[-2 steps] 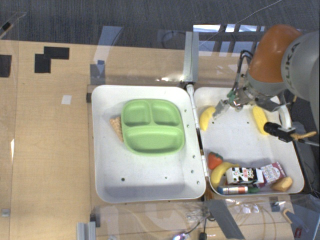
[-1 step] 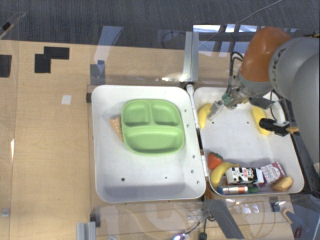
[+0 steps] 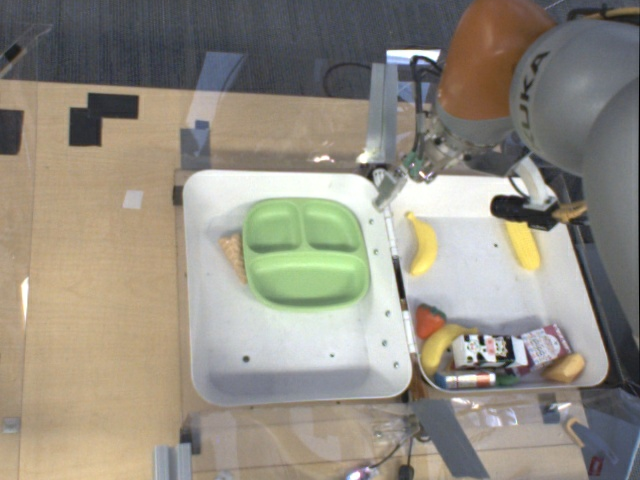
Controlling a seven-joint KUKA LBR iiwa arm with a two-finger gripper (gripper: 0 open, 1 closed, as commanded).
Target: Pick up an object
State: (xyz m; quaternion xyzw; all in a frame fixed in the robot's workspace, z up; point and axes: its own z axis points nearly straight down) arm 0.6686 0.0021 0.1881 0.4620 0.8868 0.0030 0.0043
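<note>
The gripper [image 3: 392,186] is seen above the rim between the two bins, just beyond the banana [image 3: 423,244] in the right bin [image 3: 580,298]. Whether its jaws are wide or narrow cannot be told.

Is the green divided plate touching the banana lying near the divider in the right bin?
Apart. The camera view shows the green plate in the left bin and the banana in the right bin, with both bin rims between them.
</note>
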